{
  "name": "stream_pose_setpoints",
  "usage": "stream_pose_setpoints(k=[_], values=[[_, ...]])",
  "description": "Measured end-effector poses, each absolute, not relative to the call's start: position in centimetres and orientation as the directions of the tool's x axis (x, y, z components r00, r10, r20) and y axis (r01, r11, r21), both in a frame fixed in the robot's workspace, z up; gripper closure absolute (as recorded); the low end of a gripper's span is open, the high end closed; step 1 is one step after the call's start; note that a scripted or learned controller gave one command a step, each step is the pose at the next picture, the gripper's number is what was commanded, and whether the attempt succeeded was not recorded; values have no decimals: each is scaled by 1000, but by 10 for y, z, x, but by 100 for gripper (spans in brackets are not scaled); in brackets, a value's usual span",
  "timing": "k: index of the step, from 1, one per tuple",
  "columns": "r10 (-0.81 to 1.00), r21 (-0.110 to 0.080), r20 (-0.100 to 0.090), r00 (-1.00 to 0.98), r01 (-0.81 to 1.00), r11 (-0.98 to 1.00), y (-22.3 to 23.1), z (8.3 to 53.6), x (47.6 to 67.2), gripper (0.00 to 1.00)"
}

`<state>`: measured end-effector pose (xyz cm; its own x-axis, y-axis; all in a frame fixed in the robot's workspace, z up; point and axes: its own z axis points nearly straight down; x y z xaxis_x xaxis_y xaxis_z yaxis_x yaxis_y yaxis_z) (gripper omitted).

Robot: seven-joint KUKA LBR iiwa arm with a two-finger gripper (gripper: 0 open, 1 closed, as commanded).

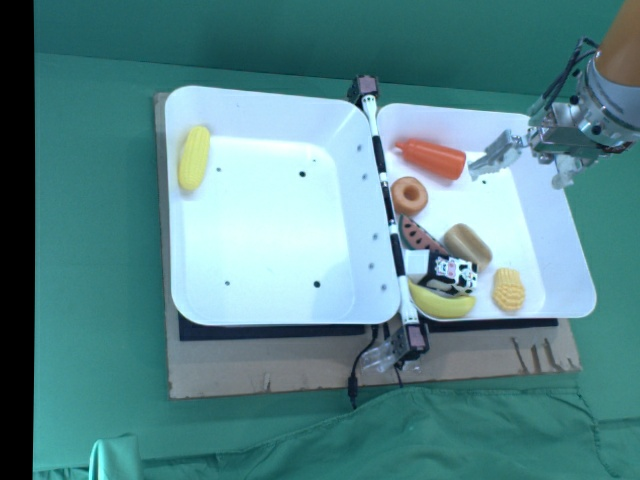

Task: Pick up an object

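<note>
We are at the approach step: nothing is lifted yet, and the choice of object looks open. The gripper (497, 155) hangs over the far right part of the right bin (560, 230), reached in from the right, its grey fingers pointing left toward the orange carrot-shaped toy (432, 157). We see one finger clearly, but we cannot tell how far the hand is open; nothing shows between its fingers, so we judge that it holds nothing.

The pickable things lie mostly in the right bin. The carrot-shaped toy lies nearest the gripper, just to its left, on the far side of the bin. Nearer us sit a doughnut-shaped ring (409, 195), a watermelon slice (418, 234) against the divider, a tan bread roll (467, 244), a small black-and-white carton (452, 271) resting on a banana (441, 301), and a yellow corn piece (509, 289) at the near right. In the left bin (262, 306) a second corn cob (194, 157) lies alone in the far left corner, well apart from the arm.

The next move, as we judge it, calls for settling on one target, likely the carrot-shaped toy since it is closest and stands free of its neighbours, then aligning the fingers across its narrow body, descending, and closing. The clustered pieces near the banana would be harder to take cleanly.
</note>
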<state>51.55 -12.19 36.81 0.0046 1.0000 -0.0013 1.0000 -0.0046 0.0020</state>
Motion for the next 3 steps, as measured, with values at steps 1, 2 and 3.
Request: stream_pose_setpoints(k=[1, 2, 3], values=[[1000, 2, -1, 5, 1000, -5, -122, 368, 516, 0], [1000, -2, -1, 6, 1000, -6, -129, 324, 509, 0], [1000, -2, -1, 5, 1000, -5, -129, 283, 512, 0]])
